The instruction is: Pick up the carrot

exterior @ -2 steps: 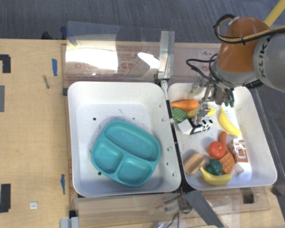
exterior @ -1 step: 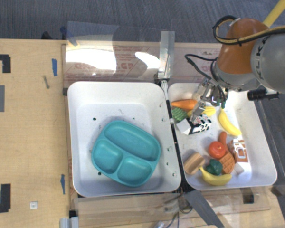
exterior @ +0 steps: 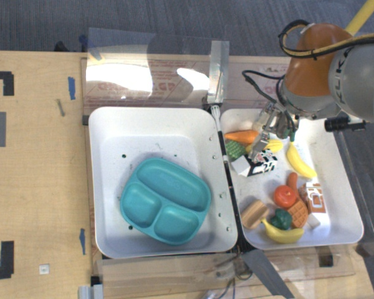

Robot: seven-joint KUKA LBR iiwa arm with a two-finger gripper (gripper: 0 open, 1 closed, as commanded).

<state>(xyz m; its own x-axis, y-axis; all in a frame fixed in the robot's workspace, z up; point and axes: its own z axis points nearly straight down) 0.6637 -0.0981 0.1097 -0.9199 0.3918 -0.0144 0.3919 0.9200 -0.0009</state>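
Note:
The carrot (exterior: 240,136), orange with a green leafy end (exterior: 235,149), lies at the upper left of the right bin (exterior: 343,185), close to the divider. My gripper (exterior: 263,137) reaches down from the orange-banded wrist (exterior: 311,61) and sits just right of the carrot's thick end, its fingers pointing down and left. One finger (exterior: 260,143) touches or overlaps the carrot's right tip. The carrot rests on the bin floor.
The right bin also holds a black-and-white toy (exterior: 262,164), a yellow banana (exterior: 298,161), a tomato (exterior: 285,195), a bread piece (exterior: 254,213), a second banana (exterior: 282,232) and a small box (exterior: 315,199). A teal divided plate (exterior: 166,199) lies in the left bin (exterior: 106,167).

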